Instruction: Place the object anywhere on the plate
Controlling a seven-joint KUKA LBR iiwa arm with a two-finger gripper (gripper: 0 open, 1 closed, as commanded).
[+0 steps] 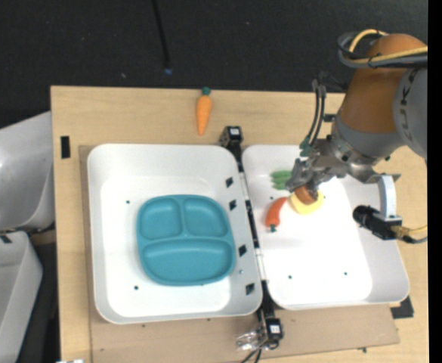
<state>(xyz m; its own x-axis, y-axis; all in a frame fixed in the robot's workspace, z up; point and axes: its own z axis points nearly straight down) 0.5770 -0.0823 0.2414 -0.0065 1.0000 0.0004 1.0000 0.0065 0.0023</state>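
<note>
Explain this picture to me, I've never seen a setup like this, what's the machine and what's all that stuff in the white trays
One camera looks down at a slant on a wooden bench. The grey and orange shape on the right is a robot arm, and its gripper is lowered into the right white bin. Beneath it lie small toy foods: a yellow and orange piece, a red-orange piece and something green. Whether it holds any of them is unclear. The left white bin holds a blue divided plate, where an object is meant to go. A toy carrot lies on the bench behind the bins.
</note>
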